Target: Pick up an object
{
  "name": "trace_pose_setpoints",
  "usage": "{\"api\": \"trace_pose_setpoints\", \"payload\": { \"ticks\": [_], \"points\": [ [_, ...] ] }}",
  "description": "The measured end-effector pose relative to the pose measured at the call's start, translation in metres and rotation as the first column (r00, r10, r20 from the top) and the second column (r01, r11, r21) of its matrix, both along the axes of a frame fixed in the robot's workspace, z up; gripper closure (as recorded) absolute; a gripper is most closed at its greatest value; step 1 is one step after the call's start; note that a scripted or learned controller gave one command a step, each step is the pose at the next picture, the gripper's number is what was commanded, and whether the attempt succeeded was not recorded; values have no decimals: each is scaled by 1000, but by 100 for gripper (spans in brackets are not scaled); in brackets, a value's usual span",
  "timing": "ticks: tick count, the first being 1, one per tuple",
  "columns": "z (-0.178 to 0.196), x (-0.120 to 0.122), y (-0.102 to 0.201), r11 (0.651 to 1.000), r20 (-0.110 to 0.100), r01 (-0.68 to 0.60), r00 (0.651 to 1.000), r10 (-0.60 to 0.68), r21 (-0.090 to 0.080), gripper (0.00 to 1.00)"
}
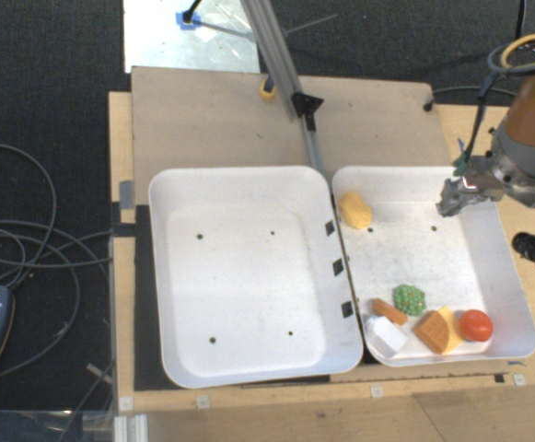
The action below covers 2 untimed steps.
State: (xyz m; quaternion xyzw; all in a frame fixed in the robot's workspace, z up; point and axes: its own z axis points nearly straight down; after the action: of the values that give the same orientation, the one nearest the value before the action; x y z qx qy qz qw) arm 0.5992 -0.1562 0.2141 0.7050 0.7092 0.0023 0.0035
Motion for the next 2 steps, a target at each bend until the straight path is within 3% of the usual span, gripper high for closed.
{"api": "trace_pose_setpoints", "payload": {
  "ticks": [1,2],
  "points": [
    [5,1,0,1000,-6,0,1000,0,1,100],
    [-2,-7,47,1000,-9,-3,1000,3,4,100]
  ]
}}
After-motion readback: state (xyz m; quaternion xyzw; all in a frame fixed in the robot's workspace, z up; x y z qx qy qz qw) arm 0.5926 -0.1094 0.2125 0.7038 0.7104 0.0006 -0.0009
